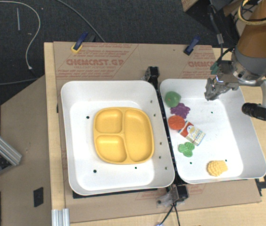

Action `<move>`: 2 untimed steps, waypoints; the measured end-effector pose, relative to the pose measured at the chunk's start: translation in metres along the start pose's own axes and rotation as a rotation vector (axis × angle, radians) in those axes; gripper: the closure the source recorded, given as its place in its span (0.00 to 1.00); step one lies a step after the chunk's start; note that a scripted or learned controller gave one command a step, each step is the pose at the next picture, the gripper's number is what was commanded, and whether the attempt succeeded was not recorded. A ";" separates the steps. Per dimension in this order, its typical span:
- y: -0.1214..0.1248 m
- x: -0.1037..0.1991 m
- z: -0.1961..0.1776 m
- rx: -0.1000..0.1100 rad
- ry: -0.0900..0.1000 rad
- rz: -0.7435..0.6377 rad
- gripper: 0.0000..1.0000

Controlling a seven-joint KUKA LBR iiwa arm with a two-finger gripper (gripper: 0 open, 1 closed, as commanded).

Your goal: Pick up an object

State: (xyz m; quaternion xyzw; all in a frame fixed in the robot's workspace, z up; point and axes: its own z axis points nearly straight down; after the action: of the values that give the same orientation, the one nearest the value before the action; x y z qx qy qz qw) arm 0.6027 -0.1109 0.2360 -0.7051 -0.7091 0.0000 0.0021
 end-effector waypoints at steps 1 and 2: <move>-0.001 0.050 -0.008 -0.002 0.000 -0.001 1.00; -0.001 0.095 0.001 0.000 -0.001 0.000 1.00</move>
State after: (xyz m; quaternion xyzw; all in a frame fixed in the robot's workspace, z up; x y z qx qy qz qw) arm 0.6013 -0.0156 0.2349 -0.7053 -0.7090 0.0002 0.0019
